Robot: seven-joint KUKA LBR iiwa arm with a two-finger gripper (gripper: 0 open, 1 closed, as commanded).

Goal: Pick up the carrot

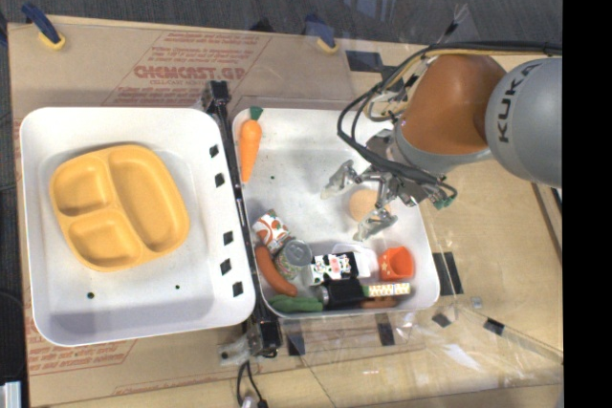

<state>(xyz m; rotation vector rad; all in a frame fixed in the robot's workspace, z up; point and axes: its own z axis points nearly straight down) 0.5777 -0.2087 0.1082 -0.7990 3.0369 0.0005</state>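
Observation:
The carrot [249, 143], orange with a green top, lies in the right bin's [306, 134] far left corner, against the wall, with its tip pointing toward the front. My gripper [359, 200] hangs over the middle-right of the same bin, well to the right of the carrot and apart from it. Its two metal fingers [339, 177] are spread open. A beige egg-shaped object [362, 204] lies between them on the bin floor. The grey arm with its orange band [449, 105] comes in from the right.
The left bin [57, 311] holds a yellow divided plate [120, 204]. Along the right bin's front lie a small printed can [272, 229], a sausage [275, 272], a green item [296, 304], a black-and-white carton [335, 266] and an orange cup [396, 263].

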